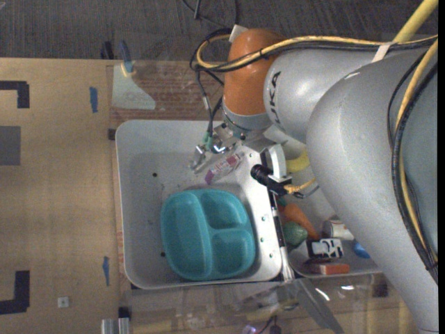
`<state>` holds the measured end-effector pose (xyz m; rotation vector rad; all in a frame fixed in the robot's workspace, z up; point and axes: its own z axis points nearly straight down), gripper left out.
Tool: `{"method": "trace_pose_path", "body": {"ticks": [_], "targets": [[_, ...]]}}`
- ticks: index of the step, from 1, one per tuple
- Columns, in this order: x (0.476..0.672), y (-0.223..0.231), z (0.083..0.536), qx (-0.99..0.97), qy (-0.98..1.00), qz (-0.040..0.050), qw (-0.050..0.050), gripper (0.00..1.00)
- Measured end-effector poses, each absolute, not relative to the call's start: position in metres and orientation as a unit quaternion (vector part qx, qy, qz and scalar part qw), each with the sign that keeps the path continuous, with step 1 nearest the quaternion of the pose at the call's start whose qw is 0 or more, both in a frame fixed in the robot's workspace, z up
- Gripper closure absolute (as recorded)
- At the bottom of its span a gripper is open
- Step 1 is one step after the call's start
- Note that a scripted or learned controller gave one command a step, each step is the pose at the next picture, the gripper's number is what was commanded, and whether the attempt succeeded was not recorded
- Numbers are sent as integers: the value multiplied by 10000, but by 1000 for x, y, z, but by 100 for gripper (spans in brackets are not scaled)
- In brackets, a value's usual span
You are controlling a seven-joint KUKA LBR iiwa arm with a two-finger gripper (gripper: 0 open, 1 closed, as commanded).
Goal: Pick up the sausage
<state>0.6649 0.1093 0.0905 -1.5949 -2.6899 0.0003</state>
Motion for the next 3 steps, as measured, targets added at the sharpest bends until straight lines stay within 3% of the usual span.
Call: {"method": "trace_pose_path", "body": {"ticks": [1, 2, 3], "targets": [[634, 40, 186, -4767, -8791, -10, -19, 0], [579, -4, 185, -4723, -8815, -4, -8, 0], [558, -105, 138, -4864, -8737, -1, -1, 0]]}}
